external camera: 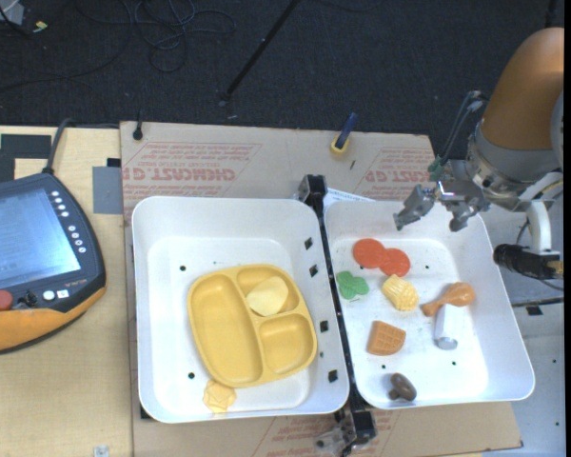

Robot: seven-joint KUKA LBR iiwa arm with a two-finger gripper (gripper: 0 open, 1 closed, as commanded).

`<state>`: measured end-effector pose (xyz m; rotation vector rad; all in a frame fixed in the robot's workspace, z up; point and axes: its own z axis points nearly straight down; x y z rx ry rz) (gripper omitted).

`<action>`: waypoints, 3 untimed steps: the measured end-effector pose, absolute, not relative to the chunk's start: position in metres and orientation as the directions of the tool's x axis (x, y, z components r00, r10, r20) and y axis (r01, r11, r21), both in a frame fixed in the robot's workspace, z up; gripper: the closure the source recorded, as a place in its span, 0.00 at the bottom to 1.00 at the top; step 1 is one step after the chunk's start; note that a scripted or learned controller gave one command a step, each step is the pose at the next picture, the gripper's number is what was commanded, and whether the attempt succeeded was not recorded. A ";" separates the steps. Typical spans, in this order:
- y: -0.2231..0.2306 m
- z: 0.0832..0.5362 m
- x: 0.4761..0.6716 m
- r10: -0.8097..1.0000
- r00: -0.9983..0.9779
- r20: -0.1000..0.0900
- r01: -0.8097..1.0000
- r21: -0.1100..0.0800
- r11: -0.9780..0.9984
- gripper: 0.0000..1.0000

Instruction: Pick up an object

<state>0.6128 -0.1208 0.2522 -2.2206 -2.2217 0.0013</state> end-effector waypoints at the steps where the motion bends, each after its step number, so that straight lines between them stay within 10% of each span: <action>1: -0.121 0.262 0.613 1.000 -0.001 0.000 1.000 -0.001 0.001 1.00; 2: -0.194 0.245 0.607 1.000 0.005 -0.003 1.000 -0.002 -0.005 1.00; 3: -0.141 0.409 0.574 1.000 -0.004 -0.002 1.000 0.017 0.004 1.00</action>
